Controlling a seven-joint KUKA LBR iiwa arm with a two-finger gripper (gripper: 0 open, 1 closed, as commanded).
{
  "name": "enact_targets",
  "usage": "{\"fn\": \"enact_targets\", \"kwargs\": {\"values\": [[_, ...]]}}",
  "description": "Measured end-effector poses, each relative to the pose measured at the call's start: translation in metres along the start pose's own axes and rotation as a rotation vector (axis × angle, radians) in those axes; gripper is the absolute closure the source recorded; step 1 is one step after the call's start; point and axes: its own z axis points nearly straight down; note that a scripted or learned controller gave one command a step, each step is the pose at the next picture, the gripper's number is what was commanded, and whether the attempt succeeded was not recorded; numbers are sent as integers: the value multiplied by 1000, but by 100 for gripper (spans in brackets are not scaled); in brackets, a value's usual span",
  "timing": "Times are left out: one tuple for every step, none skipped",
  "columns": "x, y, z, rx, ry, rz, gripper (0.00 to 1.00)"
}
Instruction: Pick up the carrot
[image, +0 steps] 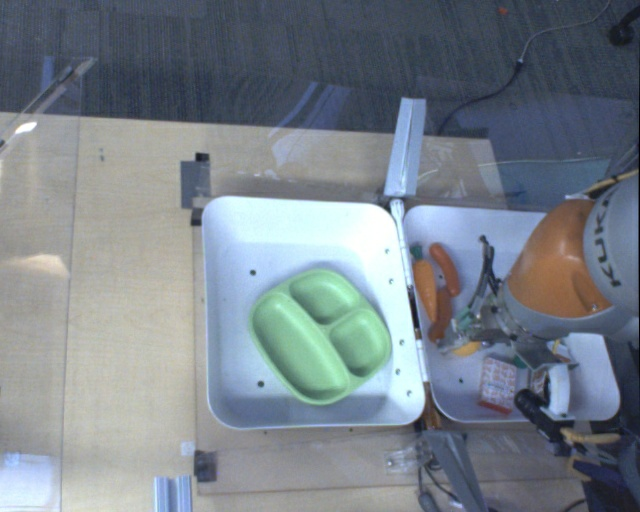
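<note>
Inside the right bin (590, 385) we saw the carrot (427, 290) beside a sausage (445, 268); the left bin (225, 300) held a green divided plate (320, 333). The claw's (478, 325) opening we could not tell.

Pale wood-toned surface (110, 300) spans most of view, glossy, with soft light patches at left edge. Dark grey-blue ribbed carpet (250, 50) runs along top, beyond surface's far edge. Thin cable (500, 80) trails across carpet at upper right. Upright metal bar (405, 148) stands at far edge, between the two bins. Small black bracket (196, 180) sits near left bin's far corner; another (204, 465) near its near corner. Clear plastic sheeting (300, 150) lies wrinkled on surface beside bar.
</note>
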Motion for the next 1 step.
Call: {"fn": "enact_targets", "kwargs": {"values": [[58,33,-82,24,6,16,100]]}}
